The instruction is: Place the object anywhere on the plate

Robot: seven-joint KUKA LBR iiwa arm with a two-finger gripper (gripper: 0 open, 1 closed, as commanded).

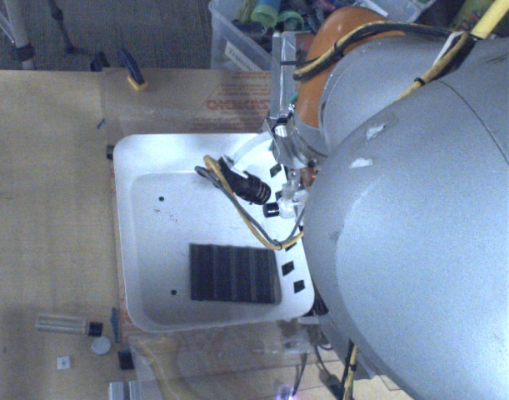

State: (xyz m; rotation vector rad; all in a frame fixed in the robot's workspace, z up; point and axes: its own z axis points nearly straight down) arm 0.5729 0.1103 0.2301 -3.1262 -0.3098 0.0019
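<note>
A black ribbed rectangular block (233,273) lies flat on the floor of the left white bin (146,215), near its front wall. My gripper (281,205) hangs over the bin's right side, behind and to the right of the block and well apart from it. Its tip is small and partly hidden by the wrist. The big grey arm (412,215) covers everything to the right of this bin.
A clear tub of colourful items (296,7) stands behind the bins. A blue clamp (135,69) lies on the bench at the back left. Small metal parts (67,323) sit on the bench by the bin's front left corner.
</note>
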